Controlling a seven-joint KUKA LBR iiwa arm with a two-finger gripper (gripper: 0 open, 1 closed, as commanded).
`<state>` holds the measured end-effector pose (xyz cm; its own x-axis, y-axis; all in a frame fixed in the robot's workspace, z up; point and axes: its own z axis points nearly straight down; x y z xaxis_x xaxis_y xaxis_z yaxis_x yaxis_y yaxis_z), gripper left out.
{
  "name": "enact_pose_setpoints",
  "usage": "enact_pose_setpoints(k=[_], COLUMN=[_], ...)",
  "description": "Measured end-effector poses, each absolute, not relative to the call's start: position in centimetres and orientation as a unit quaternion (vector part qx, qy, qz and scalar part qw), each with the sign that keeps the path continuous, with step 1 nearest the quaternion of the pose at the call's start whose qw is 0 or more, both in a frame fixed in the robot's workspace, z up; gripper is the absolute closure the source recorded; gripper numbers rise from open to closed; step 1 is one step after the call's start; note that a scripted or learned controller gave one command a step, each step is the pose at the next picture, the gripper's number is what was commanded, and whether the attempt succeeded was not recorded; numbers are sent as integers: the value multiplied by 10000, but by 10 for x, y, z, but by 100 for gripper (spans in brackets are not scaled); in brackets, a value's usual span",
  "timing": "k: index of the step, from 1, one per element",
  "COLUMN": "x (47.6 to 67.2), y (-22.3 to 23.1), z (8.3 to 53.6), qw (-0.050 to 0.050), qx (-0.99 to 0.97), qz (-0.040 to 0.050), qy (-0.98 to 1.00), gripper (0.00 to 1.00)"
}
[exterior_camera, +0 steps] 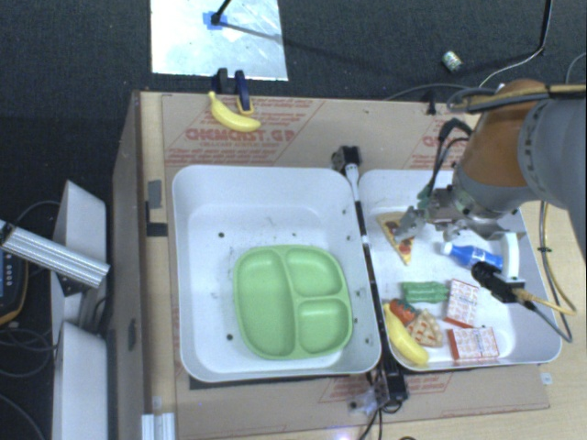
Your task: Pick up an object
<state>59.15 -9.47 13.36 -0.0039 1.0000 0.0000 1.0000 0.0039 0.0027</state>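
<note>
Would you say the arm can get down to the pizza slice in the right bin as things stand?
Probably yes. The claw hangs right beside the pizza slice, which lies flat on a bare stretch of the right bin. Nothing rests on it, and the green packet lies apart from it.

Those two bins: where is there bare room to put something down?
The left bin has bare floor all around the green tray, most of it behind the tray. The right bin is crowded: pizza slice, blue bottle, cartons and banana fill it, with a bare strip at its back-left corner.
</note>
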Motion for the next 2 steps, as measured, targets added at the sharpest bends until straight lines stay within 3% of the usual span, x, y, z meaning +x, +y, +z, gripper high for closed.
enact_pose_setpoints(k=[1, 2], x=[591, 563], y=[-162, -180], z=[84, 88], qw=[4, 8], qx=[7068, 7068], qz=[-5, 0], qy=[7074, 7074], gripper=[0, 0])
